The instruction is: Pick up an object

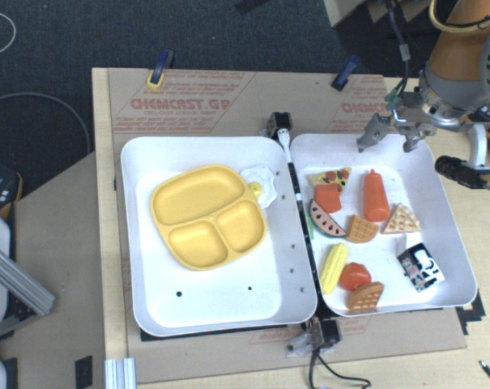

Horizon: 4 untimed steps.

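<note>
Item: two-finger grey metal gripper point(394, 134), fingers spread and holding nothing, poised over the far rim of the right shallow white plastic bin point(449, 217); nearest candidate, orange-red plastic toy hot dog point(375, 195), lies below-left, long axis running near-to-far.

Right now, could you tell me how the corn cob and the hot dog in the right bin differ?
The corn cob is yellow and lies low in the right bin, near its left wall; the hot dog is orange-red and lies higher up, near the middle. The corn cob leans slightly; the hot dog lies nearly straight up the view. Both are elongated toy foods.
</note>
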### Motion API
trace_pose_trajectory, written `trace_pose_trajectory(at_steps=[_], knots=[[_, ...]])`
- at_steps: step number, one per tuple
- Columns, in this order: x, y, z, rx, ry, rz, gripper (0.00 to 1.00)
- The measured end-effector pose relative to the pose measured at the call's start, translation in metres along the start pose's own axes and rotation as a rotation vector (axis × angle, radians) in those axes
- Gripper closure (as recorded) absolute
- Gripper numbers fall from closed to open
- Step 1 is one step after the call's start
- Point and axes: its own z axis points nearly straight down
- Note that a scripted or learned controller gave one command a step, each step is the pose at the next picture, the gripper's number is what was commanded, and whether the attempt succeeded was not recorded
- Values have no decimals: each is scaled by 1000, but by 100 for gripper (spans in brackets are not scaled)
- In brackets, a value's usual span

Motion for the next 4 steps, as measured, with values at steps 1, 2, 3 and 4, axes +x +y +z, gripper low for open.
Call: trace_pose_trajectory(at_steps=[1, 2, 3, 4], knots=[[-1, -10, 49, 5, 1, 0, 0], [2, -18, 95, 6, 1, 0, 0], [2, -16, 112, -2, 0, 0, 0], [3, -13, 98, -11, 0, 0, 100]])
